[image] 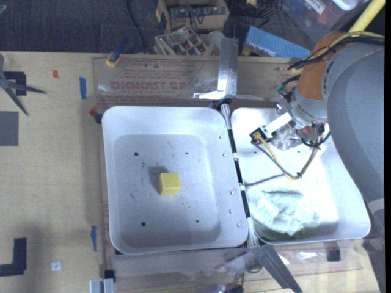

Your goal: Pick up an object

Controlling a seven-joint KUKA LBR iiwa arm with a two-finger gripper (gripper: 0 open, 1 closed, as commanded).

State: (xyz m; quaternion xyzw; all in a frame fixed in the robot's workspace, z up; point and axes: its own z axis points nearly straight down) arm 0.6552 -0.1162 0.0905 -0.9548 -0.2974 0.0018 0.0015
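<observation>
Here we list what stands on the bench. Item one: the left bin [122,127], shallow and white, its floor speckled with small dark marks. Item two: a small yellow block [170,183], lying alone near the middle of that bin's floor, clear of every wall and touching nothing else. Item three: the right bin [348,191], set just beside the first, the two rims meeting along a central seam. Item four: a crumpled pale wrapper or cloth [282,207], lying in the near part of the right bin. Item five: the arm [357,84], grey with an orange band, reaching in from the right. Item six: the gripper [281,136], over the far part of the right bin, well apart from the yellow block, with a yellow and black cable [292,166] looping beneath it. We cannot tell from this view how its grasp is set, and we see no object in it.
</observation>
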